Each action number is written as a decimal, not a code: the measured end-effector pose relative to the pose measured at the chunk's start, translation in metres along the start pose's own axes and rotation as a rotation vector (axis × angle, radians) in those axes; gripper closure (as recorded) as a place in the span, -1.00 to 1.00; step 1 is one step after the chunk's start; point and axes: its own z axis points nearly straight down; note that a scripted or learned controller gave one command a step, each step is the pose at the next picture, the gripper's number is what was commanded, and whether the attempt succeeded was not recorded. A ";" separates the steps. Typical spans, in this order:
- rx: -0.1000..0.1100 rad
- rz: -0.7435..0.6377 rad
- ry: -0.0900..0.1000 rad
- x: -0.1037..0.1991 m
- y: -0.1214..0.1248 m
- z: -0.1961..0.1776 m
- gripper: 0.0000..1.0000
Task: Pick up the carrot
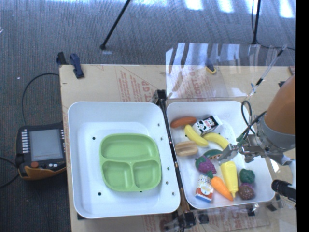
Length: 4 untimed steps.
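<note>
Orange carrot (221, 188) lies loose near the front edge of the right bin (251, 197), not in the gripper (231, 152).

Carrot's long axis runs diagonally: thick end up-left by the small carton (204, 188), tip pointing down-right toward the bin's front wall. It touches the yellow bottle (230, 176) along its right side. Gripper sits above and slightly right of it in the view, over the bin's middle, with the bottle's top between them; fingers look slightly apart with nothing between them, hard to be sure at this resolution. Around it: purple grapes (206, 166), two bananas (206, 137), bread roll (186, 148), sausage (183, 122), milk carton (206, 124), green broccoli (247, 176). Left bin (87, 115) holds a green divided plate (130, 161).
</note>
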 end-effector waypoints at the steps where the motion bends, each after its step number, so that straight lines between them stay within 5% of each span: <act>1: -0.014 -0.085 0.000 -0.030 -0.001 0.122 -1.00; 2: -0.005 0.203 -0.001 -0.020 -0.004 0.005 -1.00; 3: -0.002 0.212 0.006 -0.034 -0.004 0.128 -1.00; 4: -0.008 0.404 0.000 -0.025 0.043 0.025 -1.00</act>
